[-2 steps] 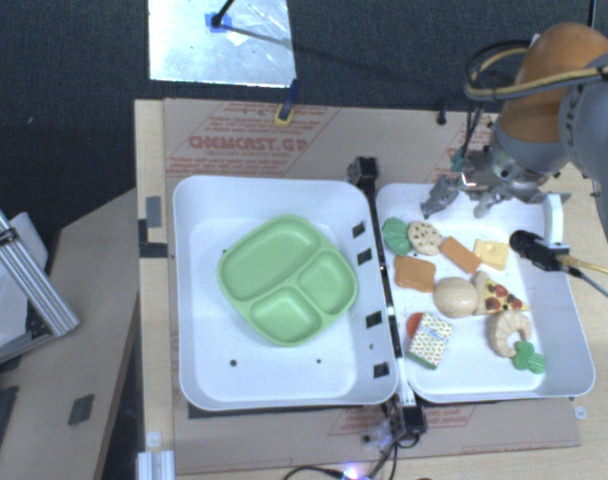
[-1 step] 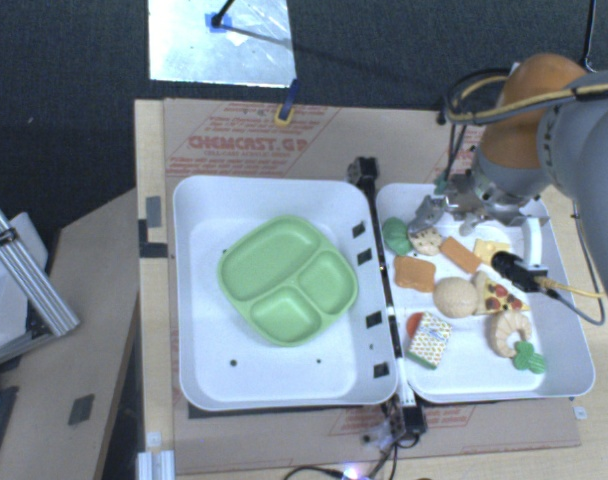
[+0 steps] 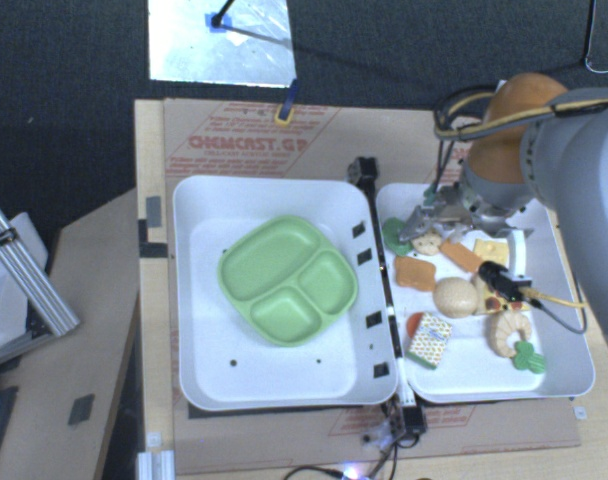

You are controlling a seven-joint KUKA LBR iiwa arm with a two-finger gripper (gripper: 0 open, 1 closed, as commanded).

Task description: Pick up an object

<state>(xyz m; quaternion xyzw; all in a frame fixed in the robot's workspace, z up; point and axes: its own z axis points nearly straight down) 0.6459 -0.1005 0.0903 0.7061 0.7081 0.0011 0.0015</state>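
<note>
Lying slantwise, orange carrot stick (image 3: 461, 257) points toward bin's (image 3: 574, 373) lower right.

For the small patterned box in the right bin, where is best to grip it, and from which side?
Probably across the two long sides of the small patterned box, coming straight down from above. It lies flat and slightly tilted near the left wall of the right white bin, with bare floor along both long sides for the fingers.

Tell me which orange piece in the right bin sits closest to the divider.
The flat orange block, next to the tan ball. The orange stick lies farther right, angled, nearer the gripper.
</note>
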